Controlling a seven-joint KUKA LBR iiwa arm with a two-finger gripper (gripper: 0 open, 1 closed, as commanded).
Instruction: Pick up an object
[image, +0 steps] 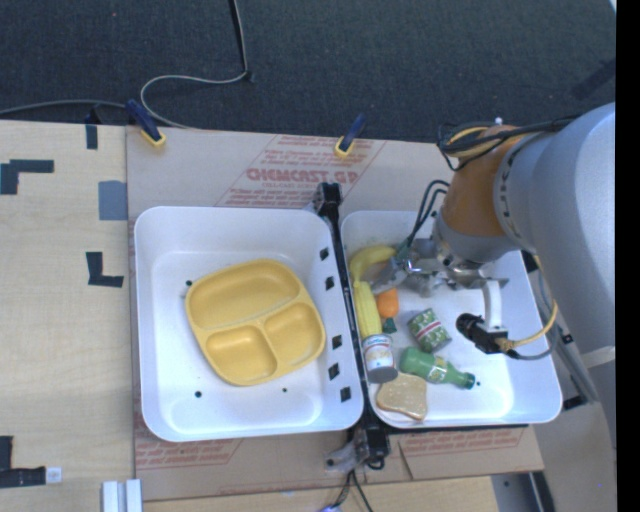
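The arm (520, 200) comes in from the right and bends down over the right bin (530, 400), with its gripper (412, 268) low over the upper left part of that bin. Whether the gripper is open or closed cannot be told, because its tip is small and mixed in with the things under it, and nothing can be seen held in it. Just to the left of the gripper lies a banana (368, 260), and just below it sits a small orange thing (388, 303). Down and to the left, along the bin's left wall, lies an ear of corn (366, 310), with a small jar (378, 356) at its lower end. Below the gripper and a little to the right is a small green can (428, 328), and further below that a green bottle (436, 370) lies on its side. A slice of bread (403, 399) rests near the bin's lower left corner, the farthest of these from the gripper. Well to the left of the gripper, in the left bin (160, 300), lies a yellow divided plate (255, 320).
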